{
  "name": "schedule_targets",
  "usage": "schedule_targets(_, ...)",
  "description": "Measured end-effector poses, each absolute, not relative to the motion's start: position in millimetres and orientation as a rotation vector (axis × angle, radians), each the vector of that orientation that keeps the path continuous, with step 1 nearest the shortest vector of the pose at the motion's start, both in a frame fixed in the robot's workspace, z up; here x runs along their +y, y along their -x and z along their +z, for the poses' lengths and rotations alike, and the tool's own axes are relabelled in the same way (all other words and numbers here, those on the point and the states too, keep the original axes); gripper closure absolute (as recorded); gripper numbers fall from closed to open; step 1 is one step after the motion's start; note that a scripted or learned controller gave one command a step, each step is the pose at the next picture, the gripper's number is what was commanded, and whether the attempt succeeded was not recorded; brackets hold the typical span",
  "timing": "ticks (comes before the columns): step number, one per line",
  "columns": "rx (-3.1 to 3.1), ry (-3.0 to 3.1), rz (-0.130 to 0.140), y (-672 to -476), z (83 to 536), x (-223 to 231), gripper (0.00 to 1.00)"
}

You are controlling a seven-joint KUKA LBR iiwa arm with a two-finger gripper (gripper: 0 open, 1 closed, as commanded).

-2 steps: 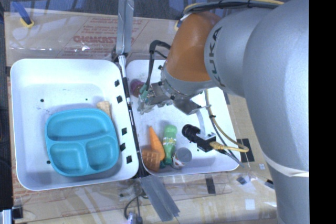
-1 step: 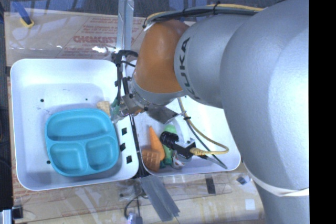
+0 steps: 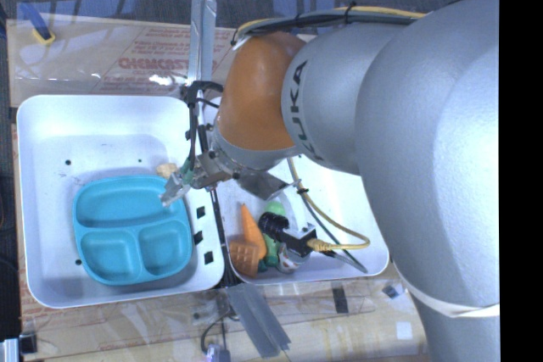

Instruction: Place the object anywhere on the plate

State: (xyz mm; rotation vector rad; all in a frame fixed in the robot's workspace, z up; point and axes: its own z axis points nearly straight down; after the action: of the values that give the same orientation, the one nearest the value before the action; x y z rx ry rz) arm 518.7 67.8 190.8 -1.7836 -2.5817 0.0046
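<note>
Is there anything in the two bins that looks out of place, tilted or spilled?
Nothing stands out. The blue plate lies flat in the left bin, with no spill. An orange carrot-like toy and other small items sit piled in the right bin, partly hidden by the arm. The pincer is at the plate's upper right corner.

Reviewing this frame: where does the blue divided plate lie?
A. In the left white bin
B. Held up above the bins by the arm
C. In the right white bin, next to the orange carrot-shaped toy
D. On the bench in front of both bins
A: the blue divided plastic plate lies flat on the floor of the left shallow white bin, while the orange carrot-shaped toy sits in the right white bin.
</note>
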Motion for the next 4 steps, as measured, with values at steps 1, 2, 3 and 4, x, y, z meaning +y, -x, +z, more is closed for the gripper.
schedule_targets(1,-2.584,1.778,0.006,-519.4,200.2,68.2,1.00)
schedule_targets(2,-2.725,1.555,0.005,-527.9,143.6,108.4,1.00)
schedule_targets(3,-2.716,1.577,0.001,-563.6,267.0,65.6,1.00)
schedule_targets(4,-2.755,1.501,0.005,-559.6,130.5,117.8,1.00)
